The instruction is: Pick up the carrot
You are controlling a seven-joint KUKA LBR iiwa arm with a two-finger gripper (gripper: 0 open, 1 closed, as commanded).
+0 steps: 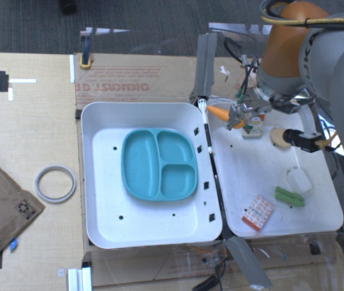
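Note:
The orange carrot (222, 112) is at the far left corner of the right bin (317, 226), close to the divider between the bins. My gripper (239, 114) hangs right over the carrot's right end. Its fingers reach down on either side of that end and look shut on it. The carrot's pointed end sticks out to the left of the fingers. I cannot tell whether the carrot is lifted off the bin floor.
A small white and red tub (252, 130) stands just right of the gripper. Nearer the front lie a white lump (298, 179), a green piece (289, 197) and a red-and-white packet (258, 212). A teal divided plate (160, 164) lies in the left bin (99, 162).

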